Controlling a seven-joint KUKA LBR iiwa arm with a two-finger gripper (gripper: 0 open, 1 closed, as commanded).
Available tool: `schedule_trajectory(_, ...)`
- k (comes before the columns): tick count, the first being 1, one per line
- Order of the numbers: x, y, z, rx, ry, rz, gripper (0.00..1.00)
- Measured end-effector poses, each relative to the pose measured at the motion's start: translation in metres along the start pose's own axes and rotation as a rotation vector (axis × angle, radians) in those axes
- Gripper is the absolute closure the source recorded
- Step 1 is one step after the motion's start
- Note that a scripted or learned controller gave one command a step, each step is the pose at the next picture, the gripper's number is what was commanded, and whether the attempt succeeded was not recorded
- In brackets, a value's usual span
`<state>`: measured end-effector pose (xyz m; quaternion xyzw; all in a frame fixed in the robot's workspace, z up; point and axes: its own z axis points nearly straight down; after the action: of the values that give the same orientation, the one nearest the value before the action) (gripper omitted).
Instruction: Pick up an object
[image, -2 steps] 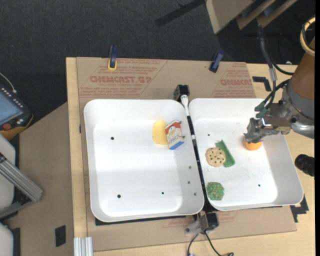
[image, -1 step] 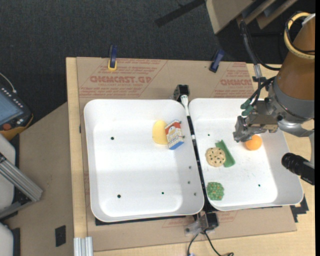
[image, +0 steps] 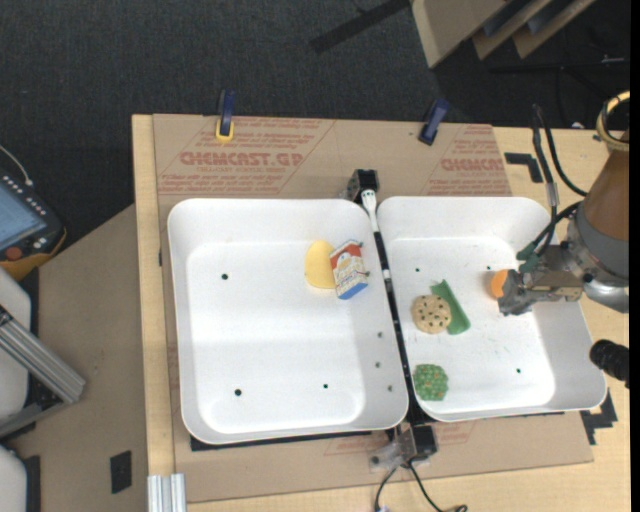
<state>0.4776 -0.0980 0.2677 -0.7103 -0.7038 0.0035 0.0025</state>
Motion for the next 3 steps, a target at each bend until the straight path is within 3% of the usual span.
schedule_trajectory(1,0.075,0.001,-0.067,-0.016,0.002,-0.017,1.0)
schedule_trajectory(2,-0.016,0.0,0.003,-0.001,0.0,0.001,1.0)
schedule_trajectory(3,0.044,0.002,-0.042,-0.014,0.002,-0.015,1.0)
